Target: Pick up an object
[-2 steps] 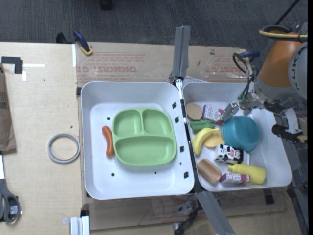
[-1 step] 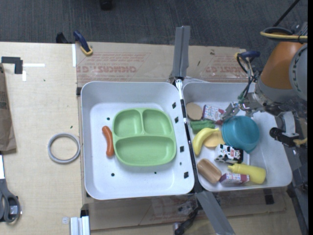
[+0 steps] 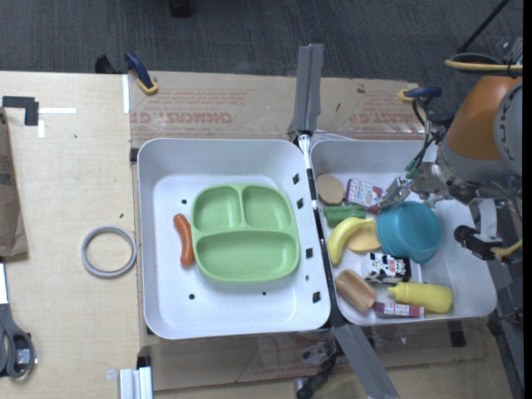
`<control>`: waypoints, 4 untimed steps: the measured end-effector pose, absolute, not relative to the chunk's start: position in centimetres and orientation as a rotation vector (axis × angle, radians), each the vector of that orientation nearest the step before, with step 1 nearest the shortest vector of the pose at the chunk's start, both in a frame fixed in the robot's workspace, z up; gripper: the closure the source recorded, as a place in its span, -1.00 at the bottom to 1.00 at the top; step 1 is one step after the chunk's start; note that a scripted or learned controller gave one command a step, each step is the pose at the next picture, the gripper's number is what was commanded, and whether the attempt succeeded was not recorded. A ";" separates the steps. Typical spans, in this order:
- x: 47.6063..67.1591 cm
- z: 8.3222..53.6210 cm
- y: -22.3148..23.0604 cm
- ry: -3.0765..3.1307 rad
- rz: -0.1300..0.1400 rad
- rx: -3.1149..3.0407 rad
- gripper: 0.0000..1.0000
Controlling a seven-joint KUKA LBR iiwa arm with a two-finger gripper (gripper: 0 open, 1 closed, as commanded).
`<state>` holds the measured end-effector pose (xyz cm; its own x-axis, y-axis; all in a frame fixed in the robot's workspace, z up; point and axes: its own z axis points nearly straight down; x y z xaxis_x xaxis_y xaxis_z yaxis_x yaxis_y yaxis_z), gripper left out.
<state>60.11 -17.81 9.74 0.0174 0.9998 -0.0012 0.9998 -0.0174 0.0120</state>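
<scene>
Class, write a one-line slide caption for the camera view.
Robot claw poised at the blue bowl in the cluttered right bin; green divided plate and toy sausage in the left bin.

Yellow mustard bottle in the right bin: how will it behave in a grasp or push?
The mustard bottle lies on its side, so a push would probably roll it. It looks like smooth plastic, perhaps slippery. The hot dog bun and small carton nearby may crowd the approach.

We see our grey metal arm (image 3: 509,135) with a rounded orange band (image 3: 475,123) above the wrist, black cables looping beside it, and a small silvery metal tool (image 3: 397,191) at its end.
</scene>
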 end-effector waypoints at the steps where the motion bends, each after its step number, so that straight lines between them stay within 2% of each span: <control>1: 59.8 9.7 -18.0 2.215 0.011 2.213 -1.00; 2: 59.5 9.7 -17.5 2.229 0.008 2.195 -1.00; 4: 56.2 9.4 -13.3 2.288 0.003 2.142 -1.00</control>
<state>56.20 -13.28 9.38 -0.0657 0.9978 -0.0040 0.9978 0.0657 0.0064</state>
